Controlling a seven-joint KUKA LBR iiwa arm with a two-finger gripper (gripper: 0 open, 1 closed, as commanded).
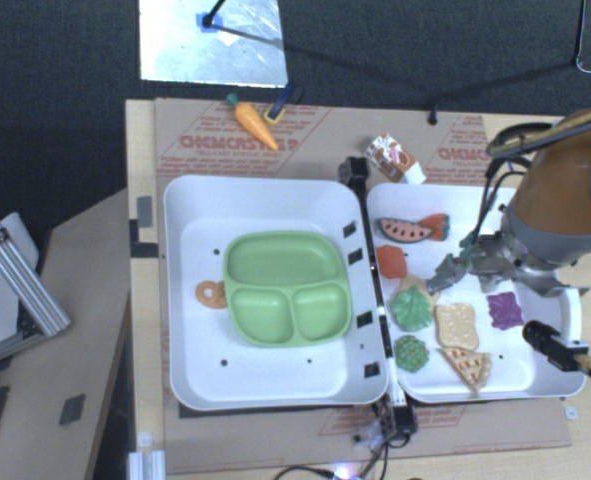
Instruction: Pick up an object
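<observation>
1. While the arm (565, 198) leans in from 3 o'clock over the right bin (550, 383), I judge we are at the reach step: nothing is picked up yet.
2. My gripper (443, 276) hangs over the middle of the right bin, pointing toward 9 o'clock.
3. Its two fingers look a little apart, and I see nothing between them, so it holds no toy.
4. The toys lie around it in that bin. The orange-red piece (391, 262) is just beside the tips at about 10 o'clock. The leafy green piece (411, 309) sits near, at about 7 o'clock.
5. The bread slice (456, 325) lies at 5 o'clock from the tips, and the watermelon slice (412, 230) at 11 o'clock, farther off.
6. I cannot tell if the fingers touch the bin floor or hang above it.
7. I think the next move needs one toy chosen, likely the leafy green piece or the orange-red piece. The tips should go down on both sides of it, then squeeze.
8. The left bin (190, 268) holds a green plate (280, 288), which I would leave alone.
</observation>
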